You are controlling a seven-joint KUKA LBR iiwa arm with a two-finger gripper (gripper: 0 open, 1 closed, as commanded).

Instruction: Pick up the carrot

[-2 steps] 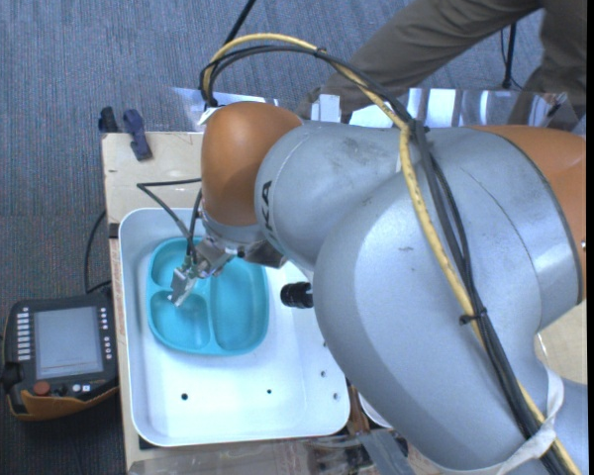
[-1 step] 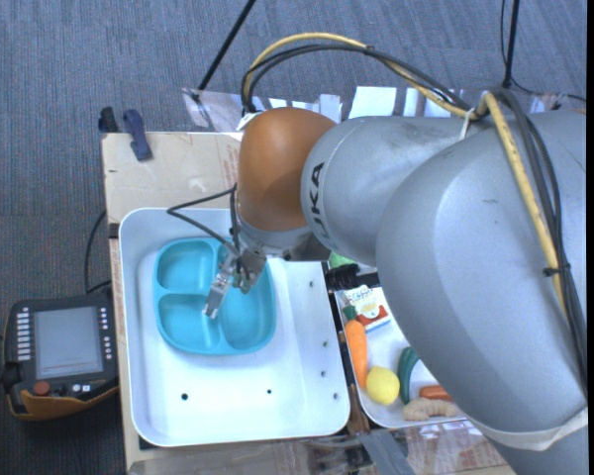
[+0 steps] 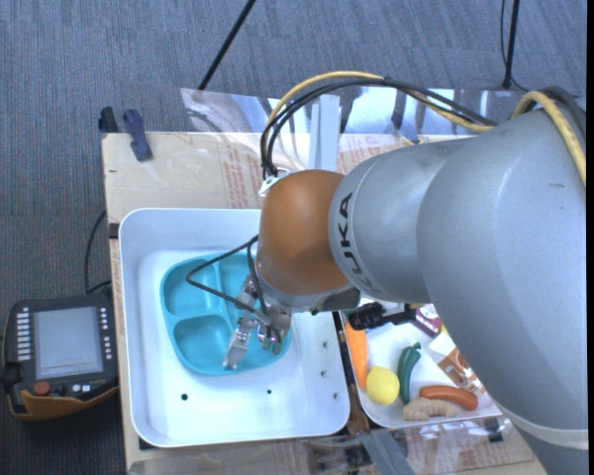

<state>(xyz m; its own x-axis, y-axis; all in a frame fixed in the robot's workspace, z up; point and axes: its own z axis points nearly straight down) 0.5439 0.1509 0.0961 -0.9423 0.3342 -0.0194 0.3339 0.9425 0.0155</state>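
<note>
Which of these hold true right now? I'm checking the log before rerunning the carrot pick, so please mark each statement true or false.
1. The carrot lies in the right bin. True.
2. The gripper hovers over the right bin. False: it is over the blue tray in the left bin.
3. A yellow lemon lies beside the carrot. True.
4. The carrot is between the gripper's fingers. False: it lies in the right bin, apart from the gripper.
5. The blue tray sits in the right bin. False: it sits in the left bin.
</note>
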